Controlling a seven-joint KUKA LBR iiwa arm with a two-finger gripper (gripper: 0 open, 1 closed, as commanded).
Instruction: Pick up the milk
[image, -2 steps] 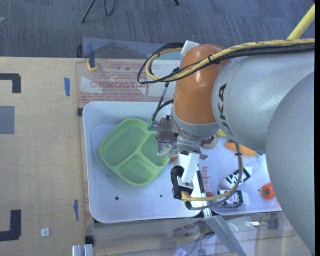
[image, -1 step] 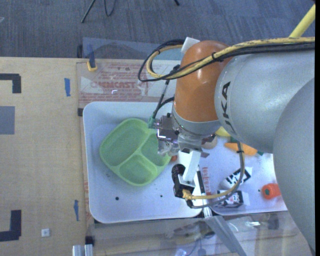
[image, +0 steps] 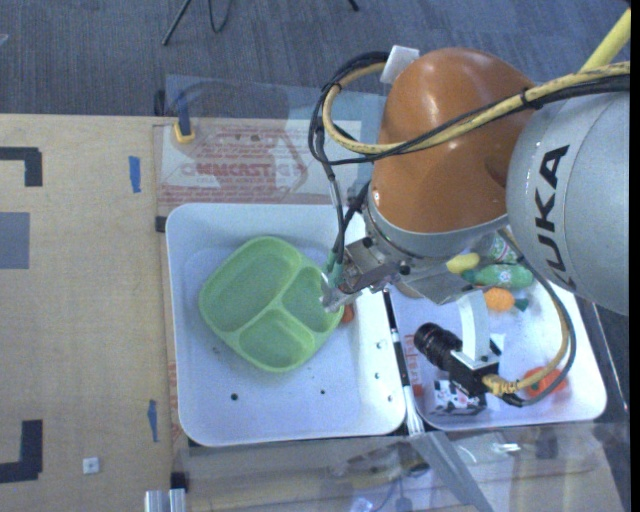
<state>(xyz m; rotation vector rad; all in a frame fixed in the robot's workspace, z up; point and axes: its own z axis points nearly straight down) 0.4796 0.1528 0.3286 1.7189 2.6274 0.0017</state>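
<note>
Gripper (image: 335, 290) low over the left bin (image: 290, 410), at the rim of the green divided plate (image: 262, 310). Grip state: cannot tell, tip largely masked by the wrist. Nothing seen held.

Milk (image: 455, 397) judged to be the small white carton with black patches, lying in the right bin (image: 590, 395), well apart from the gripper, across the bin walls, toward the view's right and nearer the front rim. Identification uncertain, carton partly hidden.

Step in hand: approach, not yet started toward the carton.

Recommended: lift clear of the plate before crossing, to avoid dragging it. Travel over both bin walls at height. Descend straight above the carton, aligned across its narrower faces. Keep off the yellow toy (image: 462, 264) and orange toy (image: 498, 298) lying just beyond it. Confirm hold before raising
</note>
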